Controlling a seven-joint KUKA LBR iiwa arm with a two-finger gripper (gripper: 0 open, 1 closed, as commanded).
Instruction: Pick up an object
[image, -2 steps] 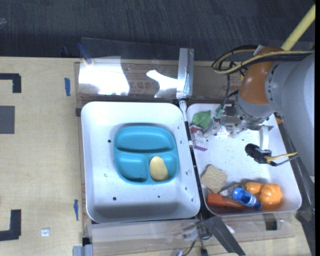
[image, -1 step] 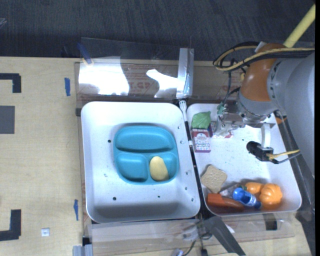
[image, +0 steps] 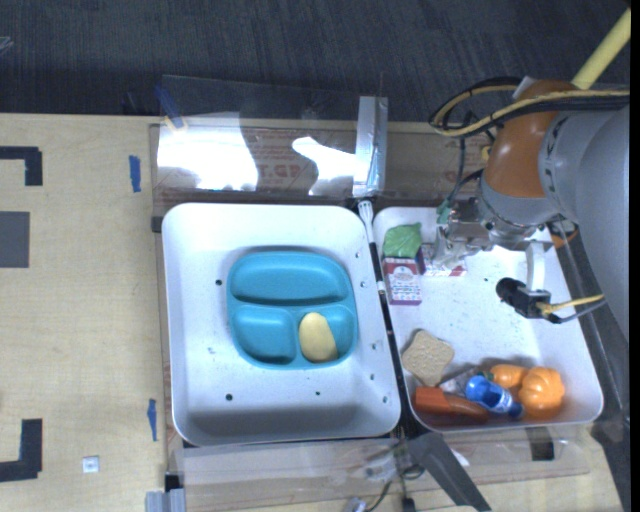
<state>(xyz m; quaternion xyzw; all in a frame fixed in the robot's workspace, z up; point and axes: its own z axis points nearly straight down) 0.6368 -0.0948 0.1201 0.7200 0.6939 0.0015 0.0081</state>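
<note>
Two white bins stand side by side on the tabletop, seen in the single overhead view.

Left bin: one blue divided tray holding a yellow egg-shaped item in its lower right compartment.

Right bin: a green packet, a small red-and-white carton just below it, a slice of toy bread, a red-orange carrot-like piece, a blue piece, two orange round fruits.

Gripper: poised at the far end of the right bin, just beside the green packet and carton; whether the jaws are apart or together cannot be told (cables and wrist clutter hide them), and nothing shows between them.

Handling, as judged: the carton is the nearest candidate, light, stiff, flat-sided, probably best pinched across its narrow width. The packet looks soft and crushable; the round fruits look smooth and liable to roll out.
</note>
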